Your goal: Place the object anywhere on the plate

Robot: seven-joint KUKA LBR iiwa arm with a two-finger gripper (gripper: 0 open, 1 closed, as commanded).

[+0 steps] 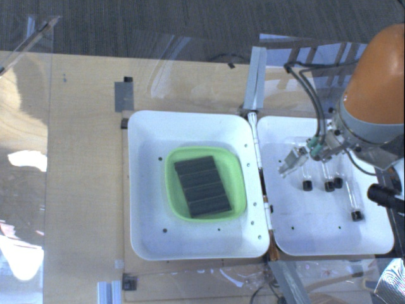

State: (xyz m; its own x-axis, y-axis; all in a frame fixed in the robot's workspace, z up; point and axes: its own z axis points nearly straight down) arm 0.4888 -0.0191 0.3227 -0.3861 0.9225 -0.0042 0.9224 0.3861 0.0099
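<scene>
Two bins were set side by side on the worktop [76,170], touching along their inner edges. In the left bin [145,233] a plate [174,170] was placed near the middle, and a ridged block [202,186] was laid on it. Over the right bin [380,239] the claw [319,152] was held, above the bin's rear half.

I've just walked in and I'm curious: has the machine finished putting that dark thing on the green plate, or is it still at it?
It looks done: the dark ridged block lies flat on the green plate in the left bin. Nothing seems in hand; the pincer hangs over the right bin, apart from the plate, with nothing visible between its tips. From this picture, nothing obvious is left to do.
</scene>
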